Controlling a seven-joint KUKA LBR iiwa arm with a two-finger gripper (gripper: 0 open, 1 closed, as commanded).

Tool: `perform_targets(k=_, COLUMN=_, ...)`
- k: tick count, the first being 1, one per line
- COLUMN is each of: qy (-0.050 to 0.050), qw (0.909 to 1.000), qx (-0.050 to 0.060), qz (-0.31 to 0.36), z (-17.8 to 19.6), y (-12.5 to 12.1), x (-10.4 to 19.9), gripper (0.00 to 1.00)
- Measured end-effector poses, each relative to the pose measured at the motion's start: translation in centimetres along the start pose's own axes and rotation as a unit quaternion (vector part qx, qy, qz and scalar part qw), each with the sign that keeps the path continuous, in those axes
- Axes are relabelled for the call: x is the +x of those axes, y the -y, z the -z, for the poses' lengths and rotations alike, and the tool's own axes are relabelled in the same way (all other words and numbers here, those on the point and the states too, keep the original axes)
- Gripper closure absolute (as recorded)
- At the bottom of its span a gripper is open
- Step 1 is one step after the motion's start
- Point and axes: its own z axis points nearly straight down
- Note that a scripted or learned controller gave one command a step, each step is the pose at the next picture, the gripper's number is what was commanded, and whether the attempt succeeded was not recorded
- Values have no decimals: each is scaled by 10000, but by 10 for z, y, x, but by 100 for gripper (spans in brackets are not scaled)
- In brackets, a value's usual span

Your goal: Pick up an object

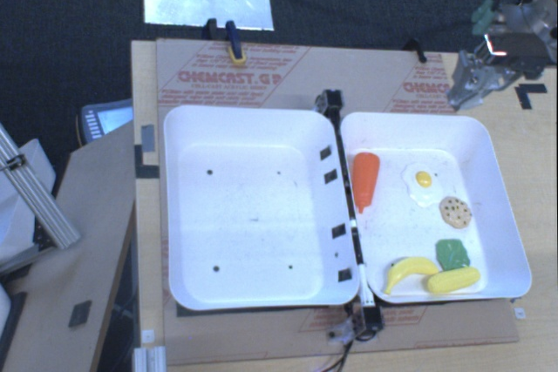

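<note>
Above the far right corner of the right bin (501,187) hangs the pincer (466,91); whether it is open I cannot tell. All objects lie in this bin: carrot (364,179), fried egg (422,183), cookie (454,211), banana (408,270). I judge the approach is only beginning; next it must choose one object and descend over it.

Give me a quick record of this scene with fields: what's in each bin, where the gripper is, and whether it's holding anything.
left bin: no objects seen inside
right bin: carrot, fried egg, cookie, green piece, banana, yellow piece
carrot position: left side, near the divider
gripper: above the right bin's far right corner, outside the rim
held object: none visible between the fingers
task status: nothing picked yet
</note>
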Motion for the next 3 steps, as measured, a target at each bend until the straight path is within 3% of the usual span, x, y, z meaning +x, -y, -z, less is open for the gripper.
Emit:
perform_targets(k=1, qy=-1, qw=10000, qx=3, qz=12, z=-1, y=-21, x=57, gripper=100)
perform_targets(k=3, qy=-3, qw=10000, qx=-29, qz=18, z=23, y=-22, x=53, gripper=100)
